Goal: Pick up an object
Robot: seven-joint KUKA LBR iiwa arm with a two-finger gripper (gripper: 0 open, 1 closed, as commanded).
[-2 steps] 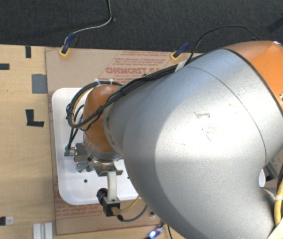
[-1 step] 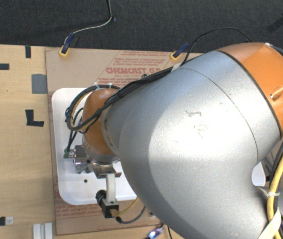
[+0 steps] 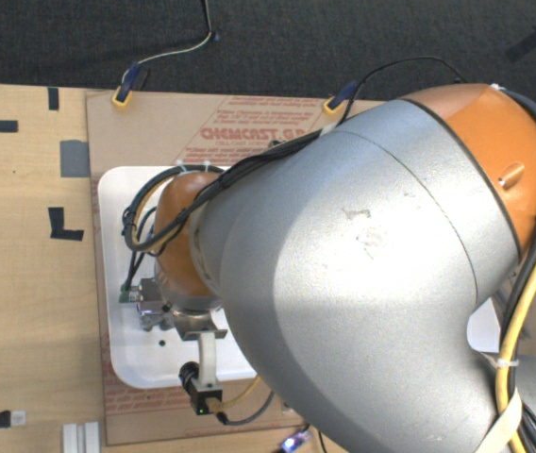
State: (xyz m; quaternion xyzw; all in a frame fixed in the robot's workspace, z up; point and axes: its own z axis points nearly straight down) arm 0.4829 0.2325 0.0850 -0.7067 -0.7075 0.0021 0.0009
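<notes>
Smooth satin-grey arm over glossy white plastic bin on matt cardboard.

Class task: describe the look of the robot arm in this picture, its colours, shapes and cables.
The arm is bulky, rounded and smooth grey, with orange bands. Black cables loop beside its orange wrist section, above a metal gripper mount. A yellow cable runs along its right side.

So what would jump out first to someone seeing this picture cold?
The huge grey arm with its orange band, filling the right and centre. Next, its orange wrist, wrapped in black cables, reaching down over the white bin at centre left, on brown cardboard.
</notes>
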